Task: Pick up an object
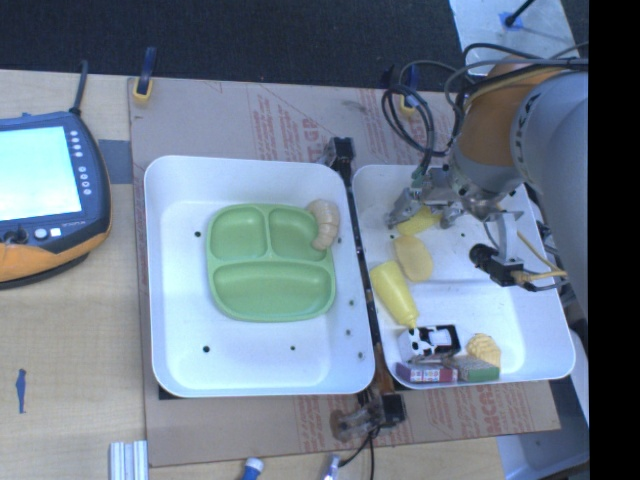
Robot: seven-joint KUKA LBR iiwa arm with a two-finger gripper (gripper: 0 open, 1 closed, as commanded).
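- Reaching in from the right of the frame, the grey arm brings its gripper (425,205) down over the upper left part of the right bin (540,353).
- Directly beneath sits a small yellow piece (413,224), right at the gripper; whether it is grasped or just beside cannot be told.
- Just below lie a pale yellow lump (414,258) and a yellow bottle (394,293).
- A green divided plate (268,263) lies in the left bin (170,268), mid-frame.
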